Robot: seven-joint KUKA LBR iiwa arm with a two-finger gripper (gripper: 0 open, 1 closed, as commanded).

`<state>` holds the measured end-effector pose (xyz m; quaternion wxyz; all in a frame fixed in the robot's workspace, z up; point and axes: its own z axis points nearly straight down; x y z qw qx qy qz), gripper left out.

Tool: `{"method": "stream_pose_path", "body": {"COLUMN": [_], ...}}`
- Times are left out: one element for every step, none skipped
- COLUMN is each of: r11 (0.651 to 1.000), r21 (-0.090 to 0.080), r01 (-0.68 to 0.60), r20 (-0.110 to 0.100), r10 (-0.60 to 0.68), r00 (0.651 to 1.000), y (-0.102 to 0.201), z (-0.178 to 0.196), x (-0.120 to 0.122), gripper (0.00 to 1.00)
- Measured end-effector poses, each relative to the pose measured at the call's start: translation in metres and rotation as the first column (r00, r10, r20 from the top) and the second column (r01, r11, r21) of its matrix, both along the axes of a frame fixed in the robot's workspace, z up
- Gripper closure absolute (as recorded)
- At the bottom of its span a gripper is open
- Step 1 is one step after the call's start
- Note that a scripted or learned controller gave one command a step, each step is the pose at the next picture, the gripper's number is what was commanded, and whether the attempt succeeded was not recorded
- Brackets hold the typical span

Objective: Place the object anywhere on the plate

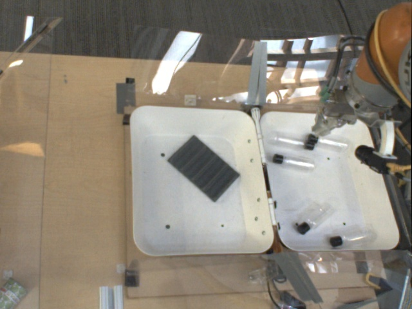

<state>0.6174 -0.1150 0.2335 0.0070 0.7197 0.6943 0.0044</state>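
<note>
A dark grey ribbed plate lies tilted in the middle of the left bin. Several clear vials with black caps lie in the right bin. One vial sits at the back, another just in front of it. Two more lie near the front edge. My gripper hangs over the back of the right bin, just above and to the right of the back vial's black cap. I see nothing held in it.
A raised divider separates the two bins. A metal post and clear panels stand behind them. The arm's orange-banded body fills the upper right, with cables beside the right bin's far edge.
</note>
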Motion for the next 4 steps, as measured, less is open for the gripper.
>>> {"method": "stream_pose_path", "body": {"r11": [1.000,0.976,0.978,0.978], "r21": [0.000,0.005,0.006,0.005], "r01": [0.000,0.219,0.210,0.210], "r20": [0.000,-0.015,-0.011,-0.011], "r10": [0.000,-0.219,-0.210,-0.210], "r00": [1.000,0.976,0.978,0.978], "y": [0.000,0.093,0.095,0.095], "z": [0.000,-0.049,-0.038,-0.038], "x": [0.000,0.010,0.011,0.011], "gripper": [0.00,0.00,1.00,0.00]}}
